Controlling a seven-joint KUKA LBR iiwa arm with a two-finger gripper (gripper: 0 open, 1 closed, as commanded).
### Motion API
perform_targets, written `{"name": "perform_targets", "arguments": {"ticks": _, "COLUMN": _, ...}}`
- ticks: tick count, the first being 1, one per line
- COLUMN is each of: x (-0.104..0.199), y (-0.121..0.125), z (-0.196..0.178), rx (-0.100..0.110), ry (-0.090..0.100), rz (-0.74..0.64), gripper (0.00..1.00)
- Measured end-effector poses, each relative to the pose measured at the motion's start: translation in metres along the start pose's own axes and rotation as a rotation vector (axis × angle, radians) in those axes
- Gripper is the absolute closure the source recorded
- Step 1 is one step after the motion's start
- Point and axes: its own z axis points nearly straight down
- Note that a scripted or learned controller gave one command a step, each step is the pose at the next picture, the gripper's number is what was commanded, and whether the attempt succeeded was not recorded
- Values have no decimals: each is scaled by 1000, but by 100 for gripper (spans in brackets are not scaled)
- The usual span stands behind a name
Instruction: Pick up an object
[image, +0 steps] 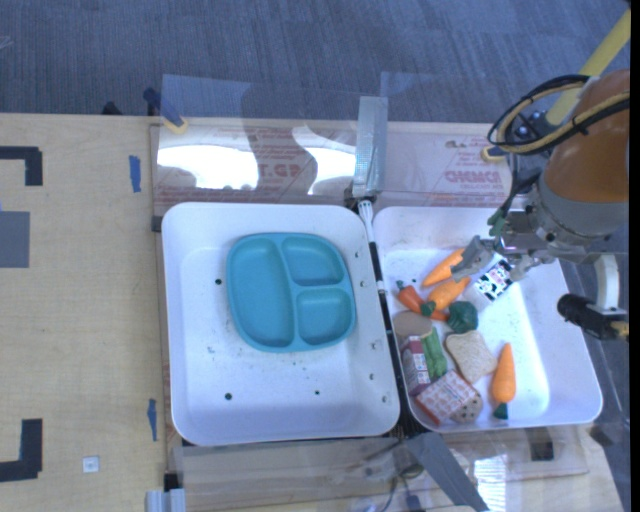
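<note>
Two white bins sit on the bench: the left bin (190, 400) holds one blue divided plate (291, 290), the right bin (560, 390) four toy carrots beneath the pincer (484, 256), its fingers apart, gripping nothing.

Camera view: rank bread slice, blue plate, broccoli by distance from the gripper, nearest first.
From the gripper, over the right bin's upper part:
1. Broccoli, just below it in the right bin.
2. Bread slice, lower in the same bin, beyond the broccoli.
3. Blue plate, in the left bin, clearly farthest.
</note>
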Motion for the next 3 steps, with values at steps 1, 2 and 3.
{"name": "perform_targets", "arguments": {"ticks": 1, "x": -1, "y": 44, "z": 65, "rx": 3, "ry": -1, "rz": 19, "gripper": 0}}
{"name": "perform_targets", "arguments": {"ticks": 2, "x": -15, "y": 46, "z": 128, "rx": -8, "ry": -2, "rz": -163, "gripper": 0}}
{"name": "perform_targets", "arguments": {"ticks": 3, "x": -16, "y": 48, "z": 116, "rx": -14, "ry": -2, "rz": -162, "gripper": 100}}
